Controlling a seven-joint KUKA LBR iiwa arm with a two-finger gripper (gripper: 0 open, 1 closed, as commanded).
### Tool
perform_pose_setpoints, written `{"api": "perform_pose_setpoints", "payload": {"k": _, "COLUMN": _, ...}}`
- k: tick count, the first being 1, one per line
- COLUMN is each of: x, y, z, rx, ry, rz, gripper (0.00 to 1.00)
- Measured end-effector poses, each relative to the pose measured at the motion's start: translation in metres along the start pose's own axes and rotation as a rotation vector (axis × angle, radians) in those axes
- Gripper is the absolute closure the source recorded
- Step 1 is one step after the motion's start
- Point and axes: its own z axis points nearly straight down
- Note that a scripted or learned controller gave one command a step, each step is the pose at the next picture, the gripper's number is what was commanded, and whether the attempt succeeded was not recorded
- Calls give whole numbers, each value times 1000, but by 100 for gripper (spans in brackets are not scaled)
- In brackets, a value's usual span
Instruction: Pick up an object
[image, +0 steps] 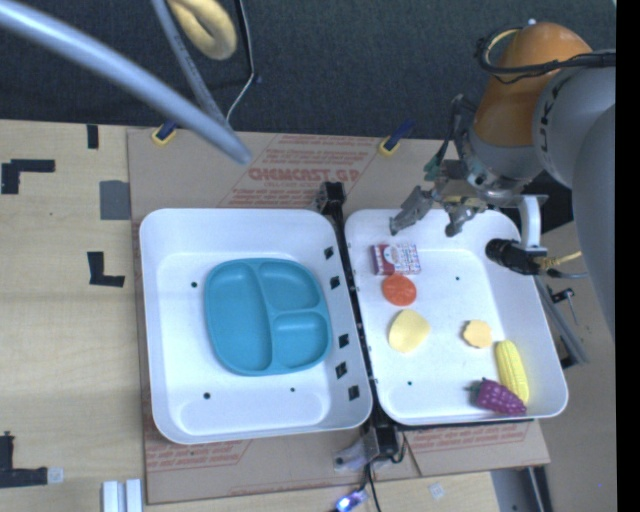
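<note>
Bins sit side by side on the surface (60, 300), which looks like light wood. The left bin (165, 240) holds a blue plate (267, 315) with three sections, lying flat near the middle. The right bin (520, 300) holds the small toy foods.

Near the far left corner of the right bin lies a little red and white box (397, 260). Just in front of it is a round red-orange slice (400, 291), very close to the box. A pale yellow lump (408, 331) lies a bit nearer to the front, close to the slice. To its right, well apart, is a small yellow-orange piece (478, 334). A toy corn cob (512, 369) lies near the front right corner, and a purple bunch of grapes (498, 397) rests beside its front end, touching or almost touching it.

The grey arm (590, 130) with its orange band (525, 75) comes in from the right. The gripper (432, 219) hangs over the far edge of the right bin, above and a little to the right of the red and white box. Its two fingers (407, 217) are spread apart with nothing between them. It is not touching any toy.

A sheet of brown cardboard (290, 170) with red letters lies under both bins.
</note>
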Motion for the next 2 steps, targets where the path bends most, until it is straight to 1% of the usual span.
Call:
{"api": "perform_pose_setpoints", "payload": {"k": 1, "x": 0, "y": 3, "z": -7, "rx": -12, "ry": -1, "rz": -2, "gripper": 0}}
{"api": "perform_pose_setpoints", "payload": {"k": 2, "x": 4, "y": -7, "z": 42, "rx": -6, "ry": -1, "rz": -2, "gripper": 0}}
